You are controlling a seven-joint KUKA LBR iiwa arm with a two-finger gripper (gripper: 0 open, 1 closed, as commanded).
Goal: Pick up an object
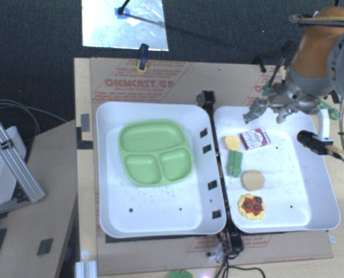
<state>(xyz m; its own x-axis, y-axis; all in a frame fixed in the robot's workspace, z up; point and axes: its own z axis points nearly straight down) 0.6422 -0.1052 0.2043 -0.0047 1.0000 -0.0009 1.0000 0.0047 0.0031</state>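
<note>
The fingers (253,113) hang spread apart with nothing between them, so we read the gripper (269,113) as open and empty, poised over the far edge of the right bin (311,213). It sits just beyond the small purple-and-white packet (254,138), which lies nearest to it of all the pieces and looks to us the likeliest target; the two are close but apart, the packet flat on the bin floor. Just left of the packet rests a yellow piece (233,142), and below that a green bundle (234,163), a round tan piece (253,180) and a small pizza-like disc (252,206), strung loosely down the bin's left half, near the divider (215,155) between the bins. We judge they lie scattered so that each can be taken singly, with room for a finger on either side. The left bin (111,213) holds a green compartment tray (155,152), lying flat and well apart from the toys, plainly a place to set things rather than a thing to pick. The arm (319,45) leans in from the right, its orange band high above the wrist, which suggests to us a descent not yet begun. The next move, as we see it, calls for shifting slightly nearer and lowering so the fingers straddle the packet; being thin and flat, it may slip or slide away.
</note>
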